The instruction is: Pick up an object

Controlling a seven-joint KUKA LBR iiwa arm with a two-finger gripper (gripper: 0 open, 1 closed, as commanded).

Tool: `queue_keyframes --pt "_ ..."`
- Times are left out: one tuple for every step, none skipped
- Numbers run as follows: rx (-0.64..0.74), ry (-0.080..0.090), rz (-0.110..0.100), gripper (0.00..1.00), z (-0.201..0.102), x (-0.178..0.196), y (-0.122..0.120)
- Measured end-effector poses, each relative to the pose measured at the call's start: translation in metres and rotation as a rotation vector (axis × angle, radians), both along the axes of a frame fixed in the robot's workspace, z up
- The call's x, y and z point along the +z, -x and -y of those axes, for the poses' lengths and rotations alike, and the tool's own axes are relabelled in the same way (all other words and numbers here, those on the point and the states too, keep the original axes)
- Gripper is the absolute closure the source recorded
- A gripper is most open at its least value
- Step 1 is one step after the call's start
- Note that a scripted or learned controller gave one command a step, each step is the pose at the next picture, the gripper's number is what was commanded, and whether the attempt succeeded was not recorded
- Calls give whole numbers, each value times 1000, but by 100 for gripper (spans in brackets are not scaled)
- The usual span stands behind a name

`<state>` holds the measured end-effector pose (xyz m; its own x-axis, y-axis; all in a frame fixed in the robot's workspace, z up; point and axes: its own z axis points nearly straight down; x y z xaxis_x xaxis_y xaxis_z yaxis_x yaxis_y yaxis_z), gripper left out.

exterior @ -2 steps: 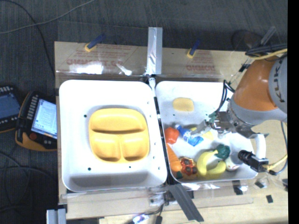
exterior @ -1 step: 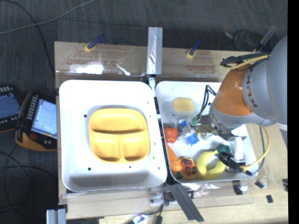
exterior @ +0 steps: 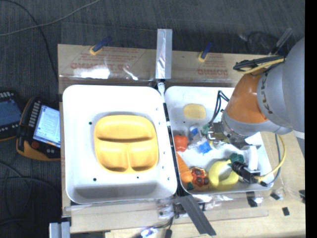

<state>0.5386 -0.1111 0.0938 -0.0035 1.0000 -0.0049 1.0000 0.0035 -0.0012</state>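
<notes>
The right bin holds several small objects. Among them are a pale yellow round piece, an orange ball, a blue and white item, an orange carrot shape, a red and dark toy and a yellow fruit. My gripper hangs low over the middle of this bin, just above and right of the blue and white item. The grey arm with its orange band covers the bin's right part.
The left bin holds a yellow divided plate. A green piece and a white piece lie near the right bin's right wall. Cables run by the arm. A handheld screen sits left of the bench.
</notes>
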Motion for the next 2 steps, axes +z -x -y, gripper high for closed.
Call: queue_keyframes --pt "2 -2 -2 100 -1 9 0" --pt "-121 -1 -2 100 -22 89 -63"
